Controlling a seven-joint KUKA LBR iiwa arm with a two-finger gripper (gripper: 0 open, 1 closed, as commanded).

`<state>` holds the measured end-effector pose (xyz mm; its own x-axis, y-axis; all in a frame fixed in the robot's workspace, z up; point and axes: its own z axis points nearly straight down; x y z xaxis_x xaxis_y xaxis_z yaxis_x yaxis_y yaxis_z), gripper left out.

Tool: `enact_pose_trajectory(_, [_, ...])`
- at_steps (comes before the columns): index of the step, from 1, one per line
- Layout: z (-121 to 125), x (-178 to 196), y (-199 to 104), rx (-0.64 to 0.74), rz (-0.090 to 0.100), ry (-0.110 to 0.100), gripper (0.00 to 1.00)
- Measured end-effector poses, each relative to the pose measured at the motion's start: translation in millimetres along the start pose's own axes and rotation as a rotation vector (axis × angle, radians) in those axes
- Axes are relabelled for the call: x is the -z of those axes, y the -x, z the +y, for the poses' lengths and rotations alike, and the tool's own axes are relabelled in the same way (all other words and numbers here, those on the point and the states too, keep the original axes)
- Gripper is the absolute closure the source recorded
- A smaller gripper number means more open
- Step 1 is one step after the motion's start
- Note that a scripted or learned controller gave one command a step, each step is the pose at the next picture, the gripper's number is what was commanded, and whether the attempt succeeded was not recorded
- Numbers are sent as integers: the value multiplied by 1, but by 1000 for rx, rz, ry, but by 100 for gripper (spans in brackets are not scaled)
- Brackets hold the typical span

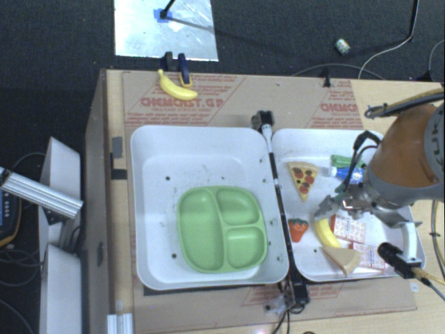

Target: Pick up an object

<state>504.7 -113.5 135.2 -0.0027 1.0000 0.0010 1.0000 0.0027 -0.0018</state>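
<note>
The right bin (300, 271) holds a pizza slice (303, 177), a small red strawberry (297, 229), a yellow banana (326, 233), a pale cheese wedge (342, 259) and a red-and-white packet (351, 229). A green-and-blue tube (342, 162) lies near the bin's back, partly hidden by the arm. My gripper (338, 206) hangs low over the right bin, just above the banana's upper end and beside the packet. Nothing shows held in it.
The left bin (160, 152) carries a green divided plate (222, 228). A second banana (175, 86) lies on the cardboard behind the bins, beside a blue clip (183, 67). The bins' shared rim (275, 186) runs left of the pizza slice.
</note>
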Motion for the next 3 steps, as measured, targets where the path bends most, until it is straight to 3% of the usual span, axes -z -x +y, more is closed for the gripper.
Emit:
enact_pose_trajectory(1, [9, -47, 0, -3, -6, 11, 0])
enact_pose_trajectory(2, [12, -35, -1, -1, -3, 18, 100])
enact_pose_trajectory(3, [21, 66, -78, 1, 0, 6, 100])
